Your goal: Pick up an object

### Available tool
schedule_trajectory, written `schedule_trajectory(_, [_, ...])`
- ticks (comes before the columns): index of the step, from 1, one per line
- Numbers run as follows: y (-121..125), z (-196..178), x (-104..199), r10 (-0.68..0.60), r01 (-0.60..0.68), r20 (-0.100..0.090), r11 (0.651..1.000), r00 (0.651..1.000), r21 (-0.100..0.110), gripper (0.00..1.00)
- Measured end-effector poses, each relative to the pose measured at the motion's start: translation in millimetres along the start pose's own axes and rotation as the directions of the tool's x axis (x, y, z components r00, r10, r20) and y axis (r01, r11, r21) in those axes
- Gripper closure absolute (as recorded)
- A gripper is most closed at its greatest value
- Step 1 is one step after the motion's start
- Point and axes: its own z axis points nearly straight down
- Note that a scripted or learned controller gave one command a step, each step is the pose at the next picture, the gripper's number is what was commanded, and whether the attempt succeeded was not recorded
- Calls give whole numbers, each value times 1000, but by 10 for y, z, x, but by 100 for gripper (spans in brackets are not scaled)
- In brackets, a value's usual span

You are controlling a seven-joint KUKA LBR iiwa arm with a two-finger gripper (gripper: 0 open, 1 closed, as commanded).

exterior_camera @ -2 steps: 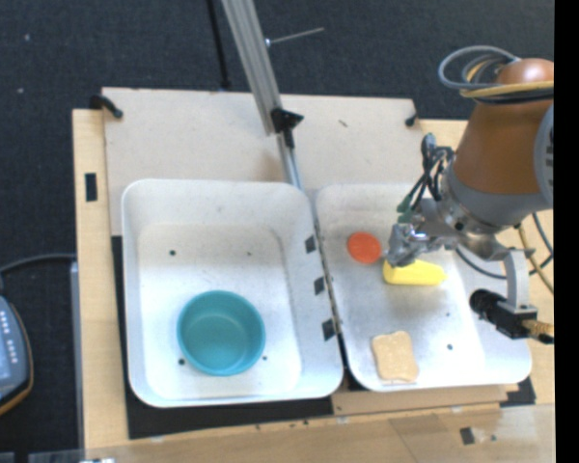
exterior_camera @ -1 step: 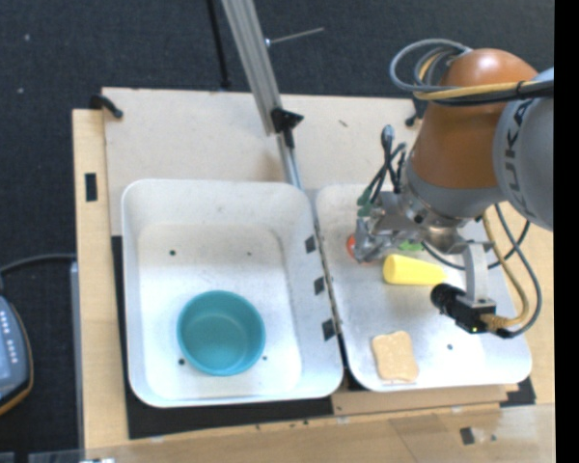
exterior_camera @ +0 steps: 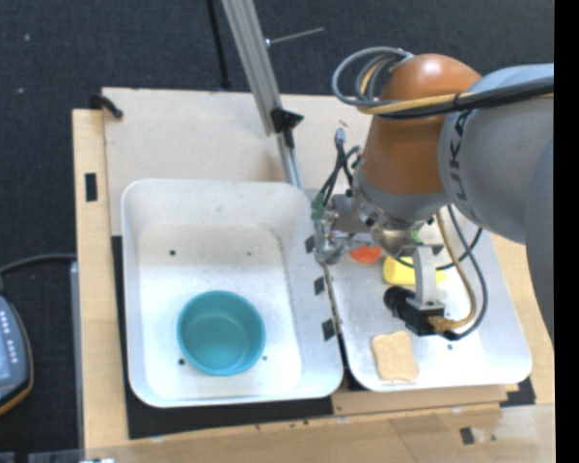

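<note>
Hanging low over the right bin [exterior_camera: 502, 350], the gripper [exterior_camera: 347, 244] sits close above an orange piece [exterior_camera: 367, 254], with a yellow lump [exterior_camera: 403, 271] just beside it. The wrist hides it, so I cannot tell whether it is open or closed. A good pick, I judge, means centring on one item, clear of the bin wall. A tan, rough, bread-like slice [exterior_camera: 396, 357] lies near the front edge. A smooth, round teal bowl [exterior_camera: 219, 332] rests in the left bin [exterior_camera: 140, 210].
</note>
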Motion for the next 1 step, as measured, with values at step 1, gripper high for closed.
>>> schedule_trajectory(1, [157,75,480,0,0,0,1000,1000,-2,100])
